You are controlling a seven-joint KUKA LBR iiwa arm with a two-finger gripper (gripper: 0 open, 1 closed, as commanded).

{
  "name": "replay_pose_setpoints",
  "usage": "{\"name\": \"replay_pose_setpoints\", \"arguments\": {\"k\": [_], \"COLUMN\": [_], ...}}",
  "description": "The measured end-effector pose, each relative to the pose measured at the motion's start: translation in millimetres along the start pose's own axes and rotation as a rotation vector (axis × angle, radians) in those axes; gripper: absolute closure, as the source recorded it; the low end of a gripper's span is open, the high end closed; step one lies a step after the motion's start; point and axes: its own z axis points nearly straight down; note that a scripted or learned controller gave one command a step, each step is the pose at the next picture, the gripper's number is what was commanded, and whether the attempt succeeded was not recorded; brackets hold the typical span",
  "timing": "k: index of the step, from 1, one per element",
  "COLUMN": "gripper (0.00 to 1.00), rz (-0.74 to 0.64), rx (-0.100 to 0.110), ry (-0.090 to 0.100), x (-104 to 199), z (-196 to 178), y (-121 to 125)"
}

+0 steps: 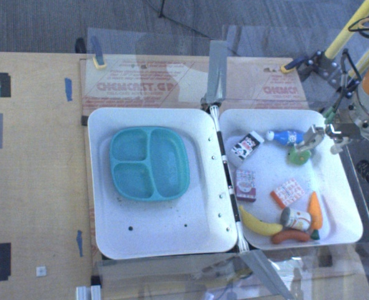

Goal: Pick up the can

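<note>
I see a teal divided plate (pixel 150 164) mid-frame in the left bin (pixel 103 230); lower right, a banana (pixel 259 224) beside a carrot (pixel 314 210).

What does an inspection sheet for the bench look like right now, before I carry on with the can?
Surface: two white bins side by side, left bin, right bin.
Job's things: can lying near the right bin's front, by the banana and carrot.
Clutter: teal divided plate in left bin; blue bottle, small cartons and a green item in right bin.
Grippers: gripper low over the green item, far from the can.
Cables: black cable on the floor behind.
Surroundings: cardboard, blue tape marks.
</note>
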Motion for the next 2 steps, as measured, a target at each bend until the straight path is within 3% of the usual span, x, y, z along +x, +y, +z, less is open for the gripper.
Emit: {"name": "replay_pose_setpoints", "arguments": {"k": [1, 2], "gripper": [0.0, 0.0], "rz": [0.106, 0.116], "rx": [-0.012, -0.008], "ry": [0.001, 0.003], "x": [-6.3, -48.3], "z": [164.2, 158.7], "y": [-15.5, 88.9]}}
